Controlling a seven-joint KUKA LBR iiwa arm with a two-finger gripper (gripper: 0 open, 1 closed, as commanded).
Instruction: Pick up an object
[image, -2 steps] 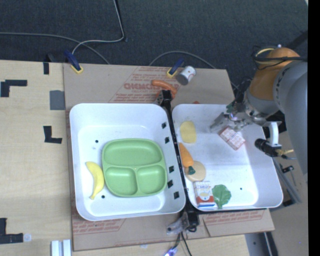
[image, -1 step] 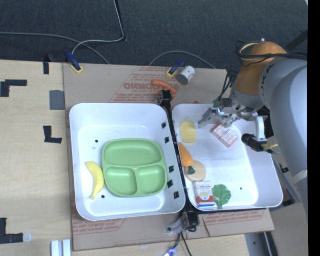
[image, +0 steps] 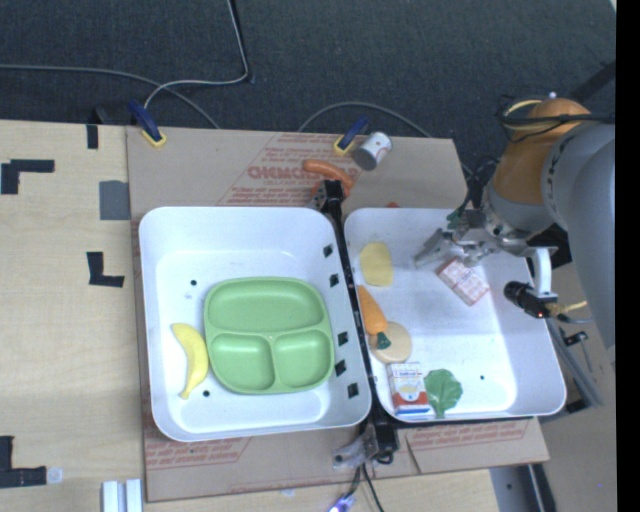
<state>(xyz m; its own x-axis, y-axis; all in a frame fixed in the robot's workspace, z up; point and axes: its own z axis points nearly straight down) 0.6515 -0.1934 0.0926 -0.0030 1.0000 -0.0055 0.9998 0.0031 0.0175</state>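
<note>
In the right bin (image: 520, 395), my gripper (image: 447, 254) hangs at the far end with its fingers spread open and nothing between them. A pink-and-white packet (image: 465, 284) lies on the bin floor just beneath and to the right of the fingertips. A pale yellow piece (image: 376, 264) sits to the gripper's left. Along the bin's left wall lie an orange carrot (image: 371, 310) and a tan round piece (image: 392, 342). A small carton (image: 408, 388) and a green leafy toy (image: 442, 388) rest at the near edge.
The left bin (image: 165, 240) holds a green divided plate (image: 268, 333) and a banana (image: 190, 358) beside it. An orange-handled tool (image: 330, 170) and a grey cylinder (image: 372, 150) lie on the cardboard behind the bins. Cables run across the dark floor beyond.
</note>
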